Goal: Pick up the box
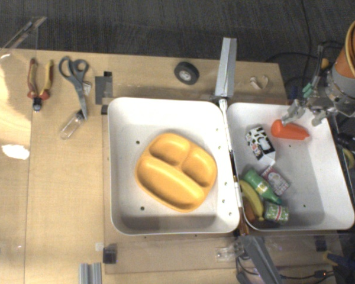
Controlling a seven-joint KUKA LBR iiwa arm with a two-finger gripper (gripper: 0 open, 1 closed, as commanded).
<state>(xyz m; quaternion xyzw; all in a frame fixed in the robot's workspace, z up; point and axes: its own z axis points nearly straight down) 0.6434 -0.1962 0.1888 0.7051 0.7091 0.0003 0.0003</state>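
Observation:
The box (260,142) is small, with a black and white cow-patch print, and lies in the right bin (319,176) near its back left. My gripper (305,113) hangs over the bin's back edge, up and to the right of the box and apart from it. Its two fingers (293,110) are spread open with nothing between them. An orange carrot (290,130) lies just below the fingers, between the gripper and the box.
A banana (252,199), a green bottle (261,184), a small packet (277,180) and a green wrapper (276,213) crowd the right bin's front left. The left bin (124,158) holds a large yellow bread-shaped toy (176,170). Scissors (77,78), pliers (38,81) and a tape roll (186,72) lie on the bench.

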